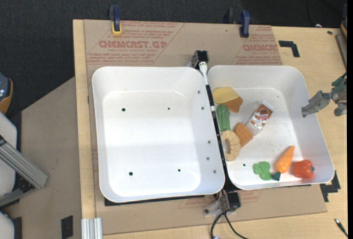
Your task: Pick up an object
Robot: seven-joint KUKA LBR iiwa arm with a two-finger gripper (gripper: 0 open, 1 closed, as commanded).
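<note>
Dark carpet surrounded the bench (pixel 165 39), which was covered with brown printed board and carried two shallow white bins side by side. All the objects were gathered in the right bin (pixel 298 80). Toward its 6 o'clock edge an orange carrot (pixel 285 159) lay tilted, with a red pepper (pixel 302 169) just beside it at 4 o'clock and a green leafy piece (pixel 263 169) at 8 o'clock. Near the middle of that bin a small red-and-white packet (pixel 260 117) was seen. Along the bin's 9 o'clock wall a yellow and orange wedge (pixel 227 97), a green vegetable (pixel 223 118) and a tan pastry-like piece (pixel 234 141) were lined up, close together. The left bin (pixel 105 122) lay beyond the dividing rim. At 3 o'clock of the right bin, over its outer rim, the hand (pixel 316 104) was seen; whether it was spread or pressed together could not be told, and nothing was seen between its fingers. Two blue clamps (pixel 115 12) were fixed at the board's 12 o'clock edge.
</note>
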